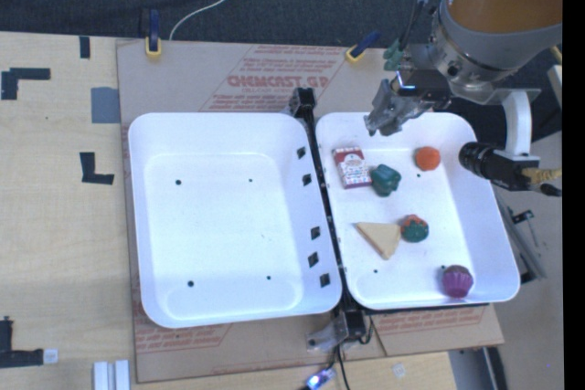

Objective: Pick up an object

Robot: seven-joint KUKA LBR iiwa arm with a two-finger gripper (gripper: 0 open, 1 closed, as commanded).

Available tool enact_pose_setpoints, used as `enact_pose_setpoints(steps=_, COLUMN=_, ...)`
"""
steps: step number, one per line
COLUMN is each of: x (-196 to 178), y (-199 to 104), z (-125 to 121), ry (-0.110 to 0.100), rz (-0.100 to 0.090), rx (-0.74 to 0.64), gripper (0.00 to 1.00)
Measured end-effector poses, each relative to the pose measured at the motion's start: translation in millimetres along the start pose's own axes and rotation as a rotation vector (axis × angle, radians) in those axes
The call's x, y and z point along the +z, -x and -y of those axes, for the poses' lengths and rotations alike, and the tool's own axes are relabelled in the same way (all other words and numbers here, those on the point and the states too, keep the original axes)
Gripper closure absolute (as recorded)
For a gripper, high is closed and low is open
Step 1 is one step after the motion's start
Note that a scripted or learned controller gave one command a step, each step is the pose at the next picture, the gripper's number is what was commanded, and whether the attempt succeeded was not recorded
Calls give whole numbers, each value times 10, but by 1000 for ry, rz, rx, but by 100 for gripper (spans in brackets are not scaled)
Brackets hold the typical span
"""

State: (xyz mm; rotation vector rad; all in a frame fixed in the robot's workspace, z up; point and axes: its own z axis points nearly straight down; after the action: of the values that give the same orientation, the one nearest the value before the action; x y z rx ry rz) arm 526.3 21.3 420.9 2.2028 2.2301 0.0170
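— So, where is the hand [384,121]?
— High over the far edge of the right bin [484,196], hanging from the grey arm [498,9] with its orange band. Its dark fingers point down and to the left, toward the far left corner of that bin. Whether they are apart or together I cannot tell; nothing shows between them.
— What lies nearest to it?
— A small red and white box [351,167], just below the hand and close to the divider between the bins. Touching the box's right side is a dark green lump [386,179].
— And farther out?
— An orange ball [427,159] near the far right of the bin, apart from the rest. Toward the middle, a tan wedge [381,238], and just beside its right end a green piece with a red top [414,228]. In the near right corner sits a purple ball [456,279].
— The other bin?
— The left bin [146,196] stands flush against the right one, both on a brown board [265,78] on the bench [55,224].
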Motion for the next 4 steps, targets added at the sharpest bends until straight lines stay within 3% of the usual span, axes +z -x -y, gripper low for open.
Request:
enact_pose_setpoints(steps=1, x=-136, y=-278, z=-438, ry=-9, rz=4, rx=9, gripper=100)
enact_pose_setpoints(steps=2, x=-1005, y=-633, z=-224, ry=-5, rz=1, rx=6, gripper=100)
enact_pose_setpoints(steps=3, x=-1117, y=-1147, z=-1003, ry=-9, rz=3, rx=7, gripper=100)
enact_pose_setpoints(steps=4, x=-1114, y=-1817, z=-1471, ry=-9, rz=2, rx=7, gripper=100)
